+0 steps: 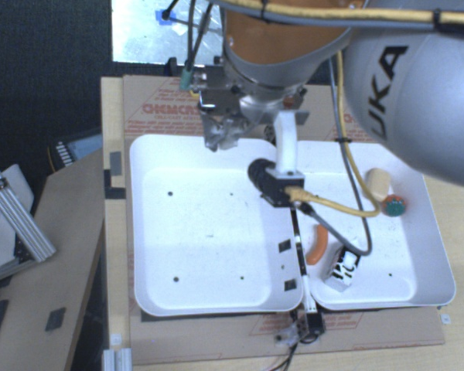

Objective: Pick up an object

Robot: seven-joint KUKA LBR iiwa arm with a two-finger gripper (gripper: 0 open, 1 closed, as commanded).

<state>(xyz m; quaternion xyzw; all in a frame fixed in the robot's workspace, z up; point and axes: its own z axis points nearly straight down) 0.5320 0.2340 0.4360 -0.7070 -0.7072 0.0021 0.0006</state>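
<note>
Camera view, pincer (219, 139) above left bin (162, 284) rim, grip state unclear, orange carrot (318, 246) in right bin (425, 277)

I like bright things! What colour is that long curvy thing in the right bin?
Orange, seen in the camera view: long curvy thing.

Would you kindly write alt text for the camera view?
A grey and orange robot arm hangs over two white bins, its gripper above the left bin's far edge. The right bin holds an orange stick, a cream piece and a black-and-white block.
</note>
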